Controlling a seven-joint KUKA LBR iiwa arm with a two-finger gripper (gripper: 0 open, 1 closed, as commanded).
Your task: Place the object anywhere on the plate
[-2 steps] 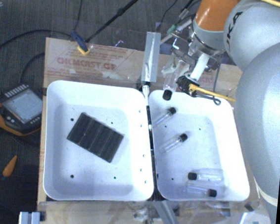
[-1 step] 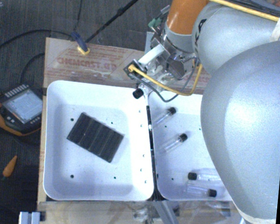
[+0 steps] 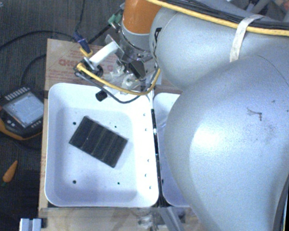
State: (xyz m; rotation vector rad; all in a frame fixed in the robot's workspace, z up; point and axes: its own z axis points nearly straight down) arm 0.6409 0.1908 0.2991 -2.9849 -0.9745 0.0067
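A flat black ribbed slab (image 3: 98, 141) lies slightly askew on the floor of the left white bin (image 3: 55, 180), near its middle. My gripper (image 3: 127, 77) hangs over the back edge of that bin, toward its far right corner, well above and behind the slab and apart from it. Cables and the wrist crowd around its tip. The large grey arm covers most of the right side of the view.
A narrow strip of the right bin (image 3: 162, 106) shows beside the arm. A brown board (image 3: 62, 63) lies behind the left bin. Off the bench at the left are a handheld pendant (image 3: 19, 110) and a small orange object (image 3: 9, 171).
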